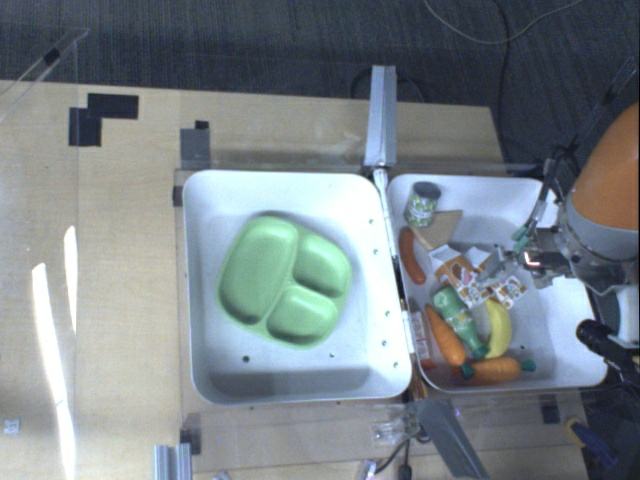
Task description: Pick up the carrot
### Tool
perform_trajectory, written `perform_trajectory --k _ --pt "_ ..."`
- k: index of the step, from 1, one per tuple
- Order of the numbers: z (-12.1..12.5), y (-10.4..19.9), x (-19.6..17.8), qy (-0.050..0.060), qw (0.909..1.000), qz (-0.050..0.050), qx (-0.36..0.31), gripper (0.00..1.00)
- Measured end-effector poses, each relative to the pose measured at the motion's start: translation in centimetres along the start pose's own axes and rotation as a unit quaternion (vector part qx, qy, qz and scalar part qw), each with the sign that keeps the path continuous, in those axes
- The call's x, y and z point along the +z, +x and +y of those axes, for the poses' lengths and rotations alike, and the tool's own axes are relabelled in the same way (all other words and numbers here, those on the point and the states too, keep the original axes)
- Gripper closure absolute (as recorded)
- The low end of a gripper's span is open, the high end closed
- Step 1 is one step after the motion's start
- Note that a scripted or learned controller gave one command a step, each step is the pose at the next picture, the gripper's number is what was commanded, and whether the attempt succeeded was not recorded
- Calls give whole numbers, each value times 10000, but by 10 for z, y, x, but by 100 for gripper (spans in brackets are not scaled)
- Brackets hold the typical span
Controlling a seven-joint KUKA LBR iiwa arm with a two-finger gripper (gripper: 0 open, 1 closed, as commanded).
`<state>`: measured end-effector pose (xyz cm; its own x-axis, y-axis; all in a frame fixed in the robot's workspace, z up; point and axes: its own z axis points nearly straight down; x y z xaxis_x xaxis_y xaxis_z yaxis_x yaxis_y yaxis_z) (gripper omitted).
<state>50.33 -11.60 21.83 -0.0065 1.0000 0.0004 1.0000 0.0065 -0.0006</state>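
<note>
Carrots [445,335], two, beside one banana [497,328]; claw [527,258] state unclear.

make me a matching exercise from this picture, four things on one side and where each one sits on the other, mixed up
Things:
1. green plate
2. banana
3. small can
4. hot dog

Places:
A. far corner of the right bin, near the divider
B. alone in the left bin
C. along the right bin's left wall
D. middle of the right bin, beside the green bottle

Pairs: 1-B, 2-D, 3-A, 4-C
</note>
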Motion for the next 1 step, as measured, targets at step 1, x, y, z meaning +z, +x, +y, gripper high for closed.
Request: perform_trajectory --k 1 --pt "-15 27 92 6 9999 2 -129 0"
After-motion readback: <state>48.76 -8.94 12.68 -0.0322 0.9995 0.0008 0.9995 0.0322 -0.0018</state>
